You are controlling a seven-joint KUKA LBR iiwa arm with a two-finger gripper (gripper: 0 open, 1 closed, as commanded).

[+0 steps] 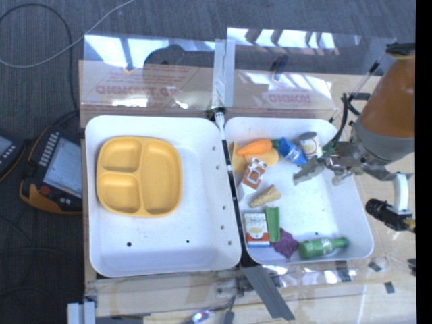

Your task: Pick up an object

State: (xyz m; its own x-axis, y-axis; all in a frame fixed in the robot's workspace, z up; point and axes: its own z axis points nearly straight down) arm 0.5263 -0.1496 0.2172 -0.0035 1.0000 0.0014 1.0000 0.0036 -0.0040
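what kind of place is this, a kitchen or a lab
Most likely a robotics lab, not a kitchen: a robot arm reaches over two white bins, toy food like a plastic carrot sits inside, and a teach pendant lies alongside.

Yellow divided plate [139, 175] sits in left white bin [121, 248], three compartments, toward its upper left. Teach pendant [50, 171] with orange-black casing on dark carpet [40, 79] left of bench. Thin white cable [67, 29] loops across carpet. Clear panels [162, 73] stand behind both bins.
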